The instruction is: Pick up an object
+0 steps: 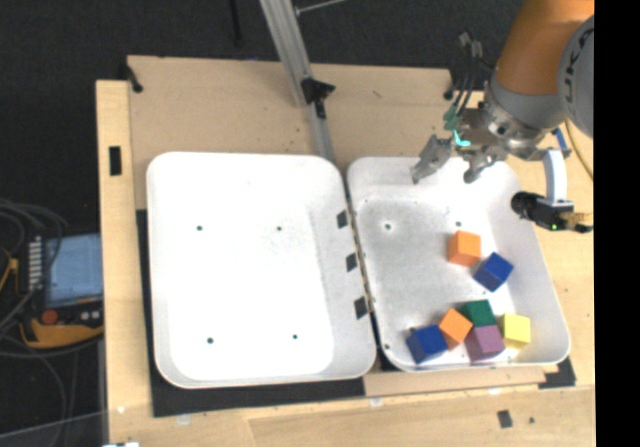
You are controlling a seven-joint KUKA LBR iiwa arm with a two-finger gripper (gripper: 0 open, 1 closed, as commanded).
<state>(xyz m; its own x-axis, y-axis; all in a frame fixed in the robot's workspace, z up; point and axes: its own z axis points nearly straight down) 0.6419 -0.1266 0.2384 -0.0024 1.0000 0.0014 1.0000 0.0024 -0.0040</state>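
Note:
My gripper (450, 166) hangs open over the far edge of the right bin (400, 265), its two fingers spread apart with nothing between them. Well below it in the bin lie an orange block (464, 248) and a blue block (493, 271), apart from the gripper. Along the bin's near edge sits a cluster: a blue block (427, 342), an orange block (455, 325), a green block (480, 312), a purple block (486, 342) and a yellow block (516, 328).
The left bin (245, 265) sits beside the right one. A slanted metal rail (285, 30) rises from between the bins at the back. A cable and connector (545, 207) hang off the arm over the right bin's right edge.

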